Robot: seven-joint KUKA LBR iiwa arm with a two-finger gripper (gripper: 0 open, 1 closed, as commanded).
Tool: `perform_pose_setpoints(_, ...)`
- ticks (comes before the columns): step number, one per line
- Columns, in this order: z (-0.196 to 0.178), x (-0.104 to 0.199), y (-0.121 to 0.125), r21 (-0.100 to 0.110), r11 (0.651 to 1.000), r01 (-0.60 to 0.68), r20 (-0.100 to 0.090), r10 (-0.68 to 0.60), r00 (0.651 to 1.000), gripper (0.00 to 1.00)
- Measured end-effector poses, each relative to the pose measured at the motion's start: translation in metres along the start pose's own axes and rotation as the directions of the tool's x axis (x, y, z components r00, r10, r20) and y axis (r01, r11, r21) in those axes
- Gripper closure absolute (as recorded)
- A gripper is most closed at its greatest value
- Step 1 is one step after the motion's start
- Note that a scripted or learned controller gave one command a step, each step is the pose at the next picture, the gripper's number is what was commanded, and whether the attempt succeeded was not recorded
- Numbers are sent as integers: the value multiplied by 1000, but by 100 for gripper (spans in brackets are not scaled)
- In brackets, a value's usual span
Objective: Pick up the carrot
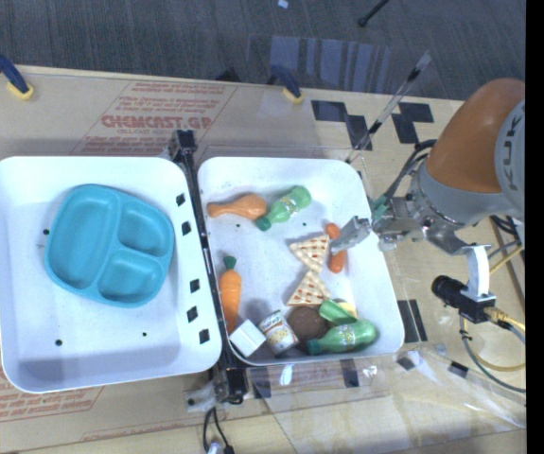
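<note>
The orange plastic carrot with a green top [230, 291] lies near the right bin's [253, 173] left wall. The gripper [350, 234] hovers farther right, over a small orange piece [335, 250]; whether it is open or closed, I cannot tell. Best approach: travel left, align along the carrot, descend centred.

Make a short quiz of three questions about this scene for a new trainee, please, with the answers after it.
1. True or false: the blue divided plate lies in the same bin as the carrot.
2. Which wall of the right bin is the carrot closest to? A) left wall B) right wall C) far wall
3. Fill in: the gripper is above the ____ side of the right bin.

Key
1. False. The plate is in the left bin, the carrot in the right one.
2. A. It lies along the left wall, its green top pointing to the far side.
3. Right, near a small orange piece and a waffle triangle.
</note>
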State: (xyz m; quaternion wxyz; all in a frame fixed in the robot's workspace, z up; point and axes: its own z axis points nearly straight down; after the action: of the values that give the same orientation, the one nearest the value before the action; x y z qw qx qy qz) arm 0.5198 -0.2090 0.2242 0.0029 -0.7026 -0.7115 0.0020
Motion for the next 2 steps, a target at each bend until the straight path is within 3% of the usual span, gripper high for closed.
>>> perform_pose_setpoints(1,18,47,67,-3,995,96,-1,-96,995,0)
perform_pose_setpoints(2,107,78,130,-19,995,-102,5,102,995,0)
